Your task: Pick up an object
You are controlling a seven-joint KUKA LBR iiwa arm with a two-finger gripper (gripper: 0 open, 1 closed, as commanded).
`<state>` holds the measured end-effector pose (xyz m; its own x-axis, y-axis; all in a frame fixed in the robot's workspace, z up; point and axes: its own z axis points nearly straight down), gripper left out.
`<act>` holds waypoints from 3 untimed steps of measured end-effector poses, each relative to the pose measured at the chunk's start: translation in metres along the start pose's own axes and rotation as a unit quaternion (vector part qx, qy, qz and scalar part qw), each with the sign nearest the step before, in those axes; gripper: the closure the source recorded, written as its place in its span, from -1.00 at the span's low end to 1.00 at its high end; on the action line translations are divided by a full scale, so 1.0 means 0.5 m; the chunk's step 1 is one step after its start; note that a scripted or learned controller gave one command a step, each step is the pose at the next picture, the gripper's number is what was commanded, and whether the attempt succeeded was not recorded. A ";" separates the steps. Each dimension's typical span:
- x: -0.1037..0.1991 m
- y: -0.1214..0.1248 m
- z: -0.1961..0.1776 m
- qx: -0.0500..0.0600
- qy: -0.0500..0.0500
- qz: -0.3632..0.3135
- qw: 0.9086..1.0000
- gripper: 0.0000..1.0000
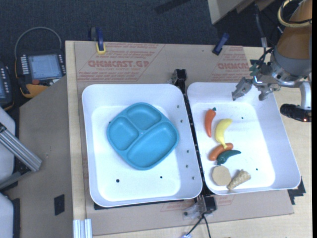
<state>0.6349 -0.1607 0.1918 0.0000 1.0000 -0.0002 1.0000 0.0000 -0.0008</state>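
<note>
Your gripper (251, 89) hangs over the far edge of the right bin (277, 133) with its jaws spread wide and nothing between them. Nearer you in that bin lie an orange chili (210, 121), a banana (223, 130), a carrot (218, 150), a green pepper (229, 155), a round cookie (221, 175) and a cone (238, 179). A blue divided plate (143, 135) sits in the left bin (99, 177).

The brown board (148, 58) under the bins reads "CHEMCAST GP" in red.
</note>
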 end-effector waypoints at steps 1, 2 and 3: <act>0.000 0.001 -0.002 -0.001 0.000 0.000 1.000 -1.00; 0.001 -0.004 0.118 0.000 0.000 0.000 1.000 -1.00; 0.002 -0.006 0.221 0.003 0.001 0.000 1.000 -1.00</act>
<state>0.6317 -0.1595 0.0814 -0.0004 1.0000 0.0012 1.0000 0.0004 -0.0060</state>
